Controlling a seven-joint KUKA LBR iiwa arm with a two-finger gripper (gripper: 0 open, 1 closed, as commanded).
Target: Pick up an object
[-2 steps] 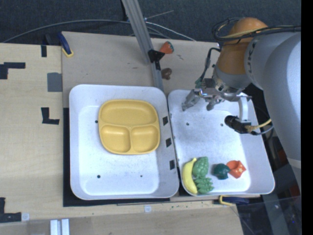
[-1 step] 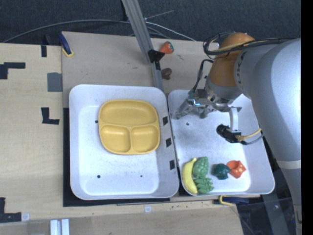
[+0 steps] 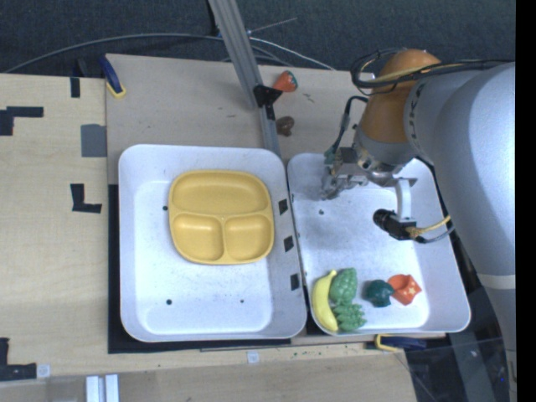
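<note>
Hovering at the right bin's (image 3: 435, 308) far-left corner — end effector (image 3: 332, 182); finger state cannot be told. Banana (image 3: 322, 302) lies near-left, well apart.

We see the arm (image 3: 469, 141) cut off at the 3 o'clock edge, its gripper (image 3: 333, 182) too small and blurred to read, the green toys (image 3: 345, 296) overlapping the banana (image 3: 322, 304), a grey pole (image 3: 230, 23) cropped at 12 o'clock.

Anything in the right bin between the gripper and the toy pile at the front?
No. In the camera view, bare white bin floor separates the gripper from the banana, green pieces and red piece.
</note>
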